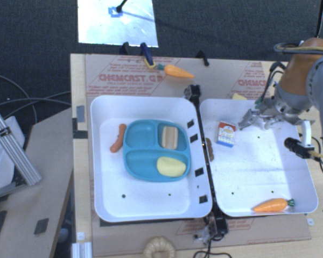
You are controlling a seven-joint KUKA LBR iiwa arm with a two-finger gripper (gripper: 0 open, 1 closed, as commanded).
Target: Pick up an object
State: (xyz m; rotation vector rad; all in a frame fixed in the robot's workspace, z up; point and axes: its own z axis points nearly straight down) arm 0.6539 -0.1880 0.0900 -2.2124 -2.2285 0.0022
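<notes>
1. Two shallow white plastic bins (151,208) – plain, with a few small dark specks.
2. Sky-blue compartment plate (137,163), holding a pale yellow lemon-like piece (171,167) and a tan bread-like slice (169,137).
3. Orange-brown toy sausage (118,138).
4. Small box (226,134) – red and white top, blue below.
5. Orange toy carrot with green tip (272,205); another orange carrot (175,71) on tan board with red lettering (124,77).
6. Grey arm with orange band (301,71).

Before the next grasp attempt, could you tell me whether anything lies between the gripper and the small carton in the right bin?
Nothing visible does: the gripper sits just right of the small red, white and blue carton, with bare floor of the white right bin between.
</notes>
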